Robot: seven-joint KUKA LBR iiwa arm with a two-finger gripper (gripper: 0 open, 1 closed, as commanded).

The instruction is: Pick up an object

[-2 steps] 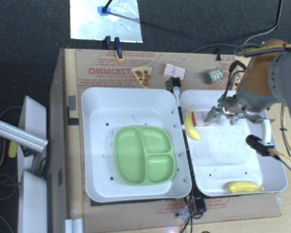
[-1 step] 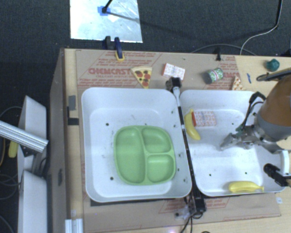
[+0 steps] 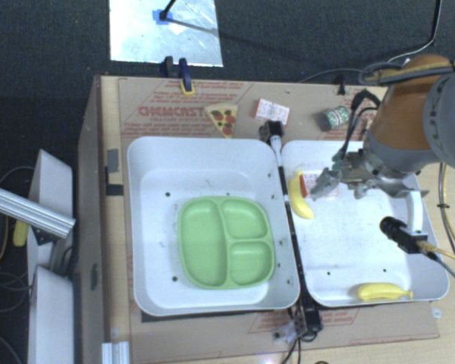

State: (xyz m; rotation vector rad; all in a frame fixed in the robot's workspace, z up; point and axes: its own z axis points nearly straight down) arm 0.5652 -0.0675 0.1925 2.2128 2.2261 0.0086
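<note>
Over the right bin (image 3: 432, 275), the gripper (image 3: 324, 184) hung low beside a banana (image 3: 300, 197) near the left wall, presumably lined up to grasp it; whether its jaws were spread was unclear. Two bananas lay there, the second (image 3: 382, 291) by the front edge. One green divided tray (image 3: 226, 241) occupied the left bin (image 3: 148, 203).

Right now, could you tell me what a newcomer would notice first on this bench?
Most likely the green divided plate, lying alone in the left bin. Next comes the grey and orange arm reaching in over the right bin, its hand low beside a yellow banana at the bin's left wall. A second banana lies along the near edge of that bin.
</note>
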